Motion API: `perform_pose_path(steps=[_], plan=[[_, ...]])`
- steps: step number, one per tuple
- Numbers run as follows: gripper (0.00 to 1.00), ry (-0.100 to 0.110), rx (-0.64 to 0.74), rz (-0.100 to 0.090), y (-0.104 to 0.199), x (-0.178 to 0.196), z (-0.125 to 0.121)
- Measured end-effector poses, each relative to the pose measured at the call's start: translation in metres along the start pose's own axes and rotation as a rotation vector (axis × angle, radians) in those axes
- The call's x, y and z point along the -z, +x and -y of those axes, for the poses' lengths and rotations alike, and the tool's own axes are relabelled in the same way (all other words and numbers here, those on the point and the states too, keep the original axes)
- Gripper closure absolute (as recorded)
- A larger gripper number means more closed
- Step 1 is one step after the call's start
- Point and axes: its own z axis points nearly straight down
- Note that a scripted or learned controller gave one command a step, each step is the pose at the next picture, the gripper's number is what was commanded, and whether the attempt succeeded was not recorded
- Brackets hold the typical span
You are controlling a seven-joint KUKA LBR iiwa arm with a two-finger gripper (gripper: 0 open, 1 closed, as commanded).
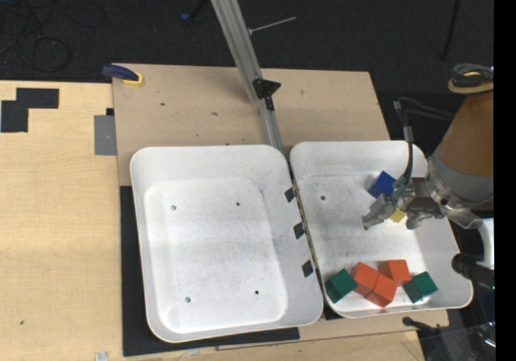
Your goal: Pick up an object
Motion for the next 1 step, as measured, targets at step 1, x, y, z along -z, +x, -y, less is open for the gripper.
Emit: perform_pose_path(steps=[1], plan=[[0.0, 0.0, 0.0, 0.0, 0.0017, -0.0438, -0.0003]])
